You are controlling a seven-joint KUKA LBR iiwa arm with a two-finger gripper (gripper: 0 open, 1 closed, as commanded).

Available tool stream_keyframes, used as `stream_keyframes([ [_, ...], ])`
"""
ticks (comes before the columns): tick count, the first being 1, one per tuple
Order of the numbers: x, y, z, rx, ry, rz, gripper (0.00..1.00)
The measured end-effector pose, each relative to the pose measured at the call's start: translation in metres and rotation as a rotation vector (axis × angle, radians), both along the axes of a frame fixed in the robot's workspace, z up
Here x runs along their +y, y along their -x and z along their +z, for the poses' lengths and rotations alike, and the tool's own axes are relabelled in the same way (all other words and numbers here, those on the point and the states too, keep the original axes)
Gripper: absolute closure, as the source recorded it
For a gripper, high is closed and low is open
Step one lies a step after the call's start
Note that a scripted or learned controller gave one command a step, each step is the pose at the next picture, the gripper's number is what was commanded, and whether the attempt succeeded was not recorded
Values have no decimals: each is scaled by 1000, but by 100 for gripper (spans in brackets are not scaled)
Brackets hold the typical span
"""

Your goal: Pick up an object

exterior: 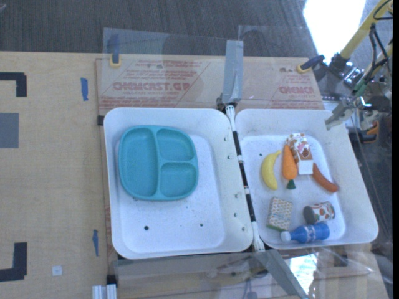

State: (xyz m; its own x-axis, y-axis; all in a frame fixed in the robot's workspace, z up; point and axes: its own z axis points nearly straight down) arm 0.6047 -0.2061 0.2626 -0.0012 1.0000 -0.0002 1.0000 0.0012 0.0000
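Note:
The right bin holds several small items. A yellow banana lies beside an orange carrot, and a small red-and-white carton touches the carrot's right side. An orange-brown sausage lies to the right of these. Nearer the front sit a tan waffle-like square, a small can on its side and a blue bottle lying down. My gripper hangs at the bin's far right corner, above the rim and apart from every item.
The left bin carries a teal divided plate. A hinged divider runs between the bins. Clear plastic panels stand behind them. Cables and arm hardware crowd the upper right.

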Motion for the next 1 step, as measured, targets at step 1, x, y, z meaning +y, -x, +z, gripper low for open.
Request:
stream_keyframes([
  [1, 23, -17, -148, -4, 1, 29, 0],
])
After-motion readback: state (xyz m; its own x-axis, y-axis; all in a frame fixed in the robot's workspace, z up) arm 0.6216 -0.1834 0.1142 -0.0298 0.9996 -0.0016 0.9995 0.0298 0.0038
